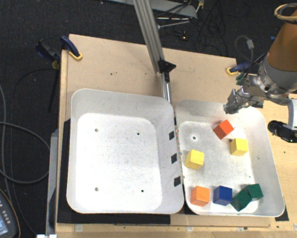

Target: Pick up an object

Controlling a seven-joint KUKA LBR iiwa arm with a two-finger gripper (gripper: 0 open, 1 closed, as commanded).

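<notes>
My jaws (234, 107) hang over the right bin's (274, 170) far edge; I cannot tell how they stand. The orange block (223, 129) lies just below; I'd drop straight, centred on it.

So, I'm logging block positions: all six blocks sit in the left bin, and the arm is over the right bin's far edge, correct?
Not quite. In the camera view the blocks, including the blue block, sit in the right bin, not the left bin. The arm is over the right bin's far edge.
</notes>
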